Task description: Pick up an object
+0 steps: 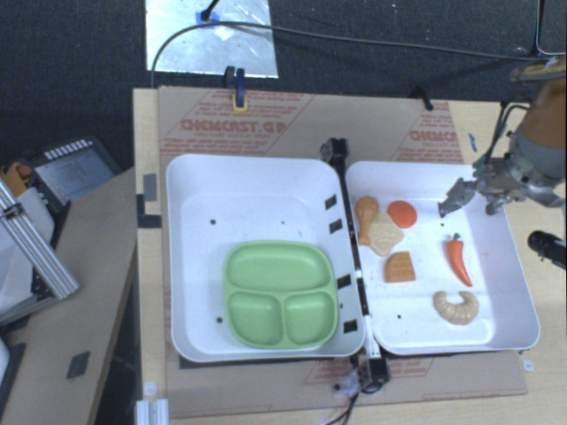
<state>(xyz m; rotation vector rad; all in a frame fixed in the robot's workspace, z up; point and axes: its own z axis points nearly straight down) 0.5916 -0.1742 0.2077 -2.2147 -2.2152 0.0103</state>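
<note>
Camera view, looking down on two white bins side by side on a bench. Left bin [190,184]: one green plate [280,292] with three compartments, lying toward the near right corner. Right bin [514,312]: six food items. Far left, a tan drumstick [365,212], with a pale bread slice [384,235] touching it on the near side and a red tomato [402,213] just to its right. An orange wedge [400,267] lies nearer, just beyond the bread. A red chili [458,259] with a green stem lies right of centre, pointing toward the near side. A beige shrimp [457,306] lies nearest, curled, just nearer than the chili. Arm: enters from the right, over the far right corner of the right bin. Gripper [471,197]: above that bin's far right area, beyond the chili and right of the tomato, holding nothing visible; whether the pincer is wide or narrow cannot be told.
</note>
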